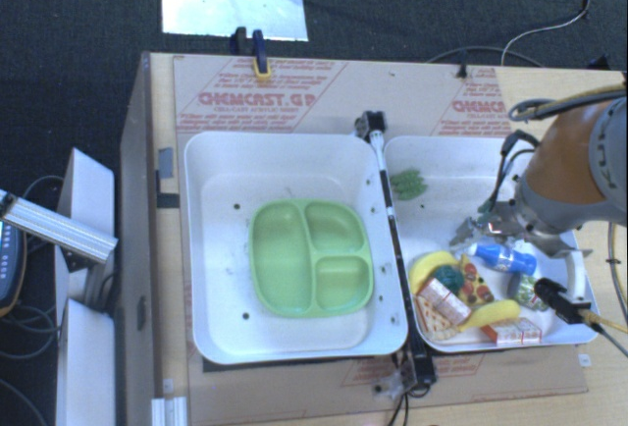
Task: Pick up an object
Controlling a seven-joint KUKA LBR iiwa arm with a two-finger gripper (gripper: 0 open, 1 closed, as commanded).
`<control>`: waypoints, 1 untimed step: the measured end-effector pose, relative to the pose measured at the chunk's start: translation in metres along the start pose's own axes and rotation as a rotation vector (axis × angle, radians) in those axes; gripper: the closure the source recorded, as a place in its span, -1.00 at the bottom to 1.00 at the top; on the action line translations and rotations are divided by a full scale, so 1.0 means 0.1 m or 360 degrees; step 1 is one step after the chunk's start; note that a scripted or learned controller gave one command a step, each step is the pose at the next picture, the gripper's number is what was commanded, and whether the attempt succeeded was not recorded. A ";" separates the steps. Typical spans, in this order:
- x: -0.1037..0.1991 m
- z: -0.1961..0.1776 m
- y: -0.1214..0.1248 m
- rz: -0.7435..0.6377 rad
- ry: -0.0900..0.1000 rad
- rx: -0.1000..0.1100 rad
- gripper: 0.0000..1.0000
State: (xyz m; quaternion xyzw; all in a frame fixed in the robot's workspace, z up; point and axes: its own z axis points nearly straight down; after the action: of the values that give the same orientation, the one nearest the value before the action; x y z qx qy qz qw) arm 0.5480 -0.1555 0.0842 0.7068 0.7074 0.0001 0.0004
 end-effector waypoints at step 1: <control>-0.21 -1.16 1.11 -0.0005 -0.0003 -0.0010 -1.00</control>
State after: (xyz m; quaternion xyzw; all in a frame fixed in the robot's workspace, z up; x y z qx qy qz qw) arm 0.6587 -0.1765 0.2004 0.7056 0.7086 0.0017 0.0033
